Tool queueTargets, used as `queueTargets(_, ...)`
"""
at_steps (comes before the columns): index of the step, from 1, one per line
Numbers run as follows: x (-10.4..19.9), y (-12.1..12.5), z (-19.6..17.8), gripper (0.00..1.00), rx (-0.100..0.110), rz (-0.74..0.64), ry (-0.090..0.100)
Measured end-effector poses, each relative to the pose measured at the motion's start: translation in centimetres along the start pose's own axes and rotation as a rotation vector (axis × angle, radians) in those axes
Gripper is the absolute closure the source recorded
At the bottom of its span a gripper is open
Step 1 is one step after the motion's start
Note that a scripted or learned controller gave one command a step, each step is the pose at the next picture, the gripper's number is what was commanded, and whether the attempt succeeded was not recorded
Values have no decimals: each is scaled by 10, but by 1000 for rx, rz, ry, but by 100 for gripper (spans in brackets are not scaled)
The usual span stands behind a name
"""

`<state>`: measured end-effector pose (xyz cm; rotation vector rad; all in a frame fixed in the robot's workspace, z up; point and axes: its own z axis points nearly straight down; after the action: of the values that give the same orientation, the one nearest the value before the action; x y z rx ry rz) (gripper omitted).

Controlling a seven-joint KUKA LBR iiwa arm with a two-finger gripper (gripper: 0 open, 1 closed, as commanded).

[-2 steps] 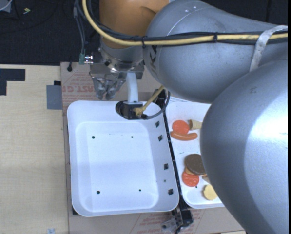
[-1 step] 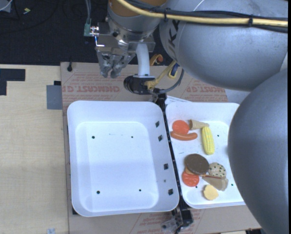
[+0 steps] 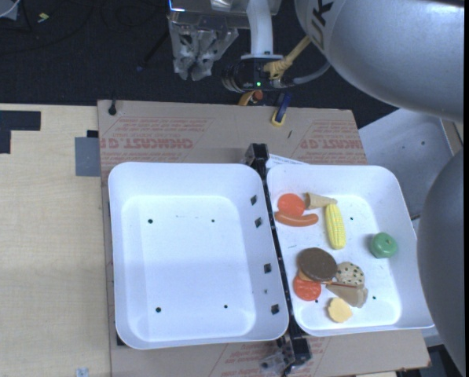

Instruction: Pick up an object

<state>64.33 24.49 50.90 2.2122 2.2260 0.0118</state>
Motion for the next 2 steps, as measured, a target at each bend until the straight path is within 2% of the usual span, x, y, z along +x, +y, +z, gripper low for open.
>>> queueTargets(1,-27,-3,174,100,28,9,-11)
queueTargets(2,-1,0,96,100,4,3,-1)
